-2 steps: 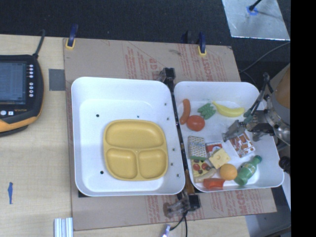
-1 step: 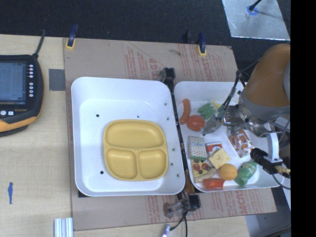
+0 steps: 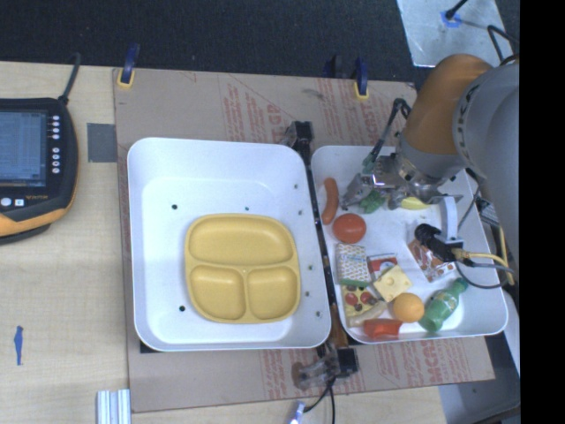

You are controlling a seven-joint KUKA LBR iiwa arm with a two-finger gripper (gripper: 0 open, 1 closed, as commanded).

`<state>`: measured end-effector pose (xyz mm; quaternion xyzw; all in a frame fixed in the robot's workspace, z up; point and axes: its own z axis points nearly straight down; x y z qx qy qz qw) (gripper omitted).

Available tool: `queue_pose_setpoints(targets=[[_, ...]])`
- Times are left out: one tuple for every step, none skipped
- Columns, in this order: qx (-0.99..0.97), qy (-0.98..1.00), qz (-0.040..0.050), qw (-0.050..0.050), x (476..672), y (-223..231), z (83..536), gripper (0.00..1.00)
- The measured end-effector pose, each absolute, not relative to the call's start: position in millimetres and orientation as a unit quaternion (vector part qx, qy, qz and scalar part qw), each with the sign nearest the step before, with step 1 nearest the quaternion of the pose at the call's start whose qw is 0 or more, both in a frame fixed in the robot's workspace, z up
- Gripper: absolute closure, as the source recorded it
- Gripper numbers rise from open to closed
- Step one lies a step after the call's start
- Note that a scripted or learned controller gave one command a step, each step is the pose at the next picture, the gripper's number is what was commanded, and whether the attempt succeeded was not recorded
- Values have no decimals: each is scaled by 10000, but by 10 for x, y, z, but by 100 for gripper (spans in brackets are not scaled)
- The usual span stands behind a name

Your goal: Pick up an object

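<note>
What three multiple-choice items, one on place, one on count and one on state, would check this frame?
1. Where does the yellow tray lie?
A. in the left bin
B. in the right bin
C. on the bare bench

2. How many compartments does the tray have?
A. two
B. three
C. five

3. How does the arm stand?
A. parked over the left bin
B. lifted off beyond the bench
C. reaching down into the far end of the right bin

Answers:
1 A: the tray sits on the left bin's floor.
2 B: one wide section at the far side and two smaller ones at the near side.
3 C: the gripper is low among the toys at the right bin's far end, near a green piece.
</note>
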<state>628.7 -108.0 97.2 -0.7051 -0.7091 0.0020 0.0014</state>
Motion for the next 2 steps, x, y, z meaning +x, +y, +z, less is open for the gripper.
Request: queue_pose_setpoints(targets=[[-7040,-7102,21,9,6294,-1085,1084,100],[-7053,-7089,6,8,5861,-543,1926,100]])
